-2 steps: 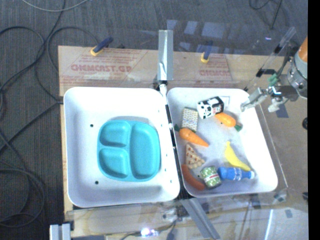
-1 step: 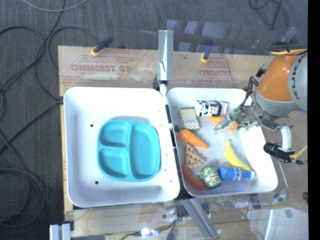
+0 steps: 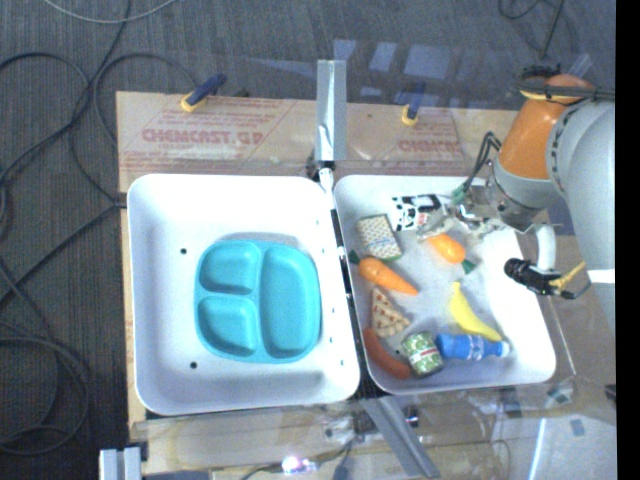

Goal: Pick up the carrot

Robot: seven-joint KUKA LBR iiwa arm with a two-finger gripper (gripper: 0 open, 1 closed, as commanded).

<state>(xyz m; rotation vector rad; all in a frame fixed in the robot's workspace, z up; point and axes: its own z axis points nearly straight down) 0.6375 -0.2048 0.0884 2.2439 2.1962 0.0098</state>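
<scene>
- We've got the carrot [image 3: 388, 275] lying in the right bin [image 3: 535, 363], toward its left side, pointing right and toward the near edge.
- The gripper [image 3: 462, 215] sits at the bin's far right, just above a small orange piece [image 3: 449, 249]; we honestly can't tell how it's set.
- Near the carrot: a waffle [image 3: 388, 314], banana [image 3: 468, 314], blue bottle [image 3: 472, 347].
- The left bin [image 3: 160, 218] has a blue divided tray [image 3: 260, 301].

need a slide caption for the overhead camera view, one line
KUKA arm's gripper hovers over the right bin near a small orange item, with the carrot lying untouched beside toy foods.
</scene>
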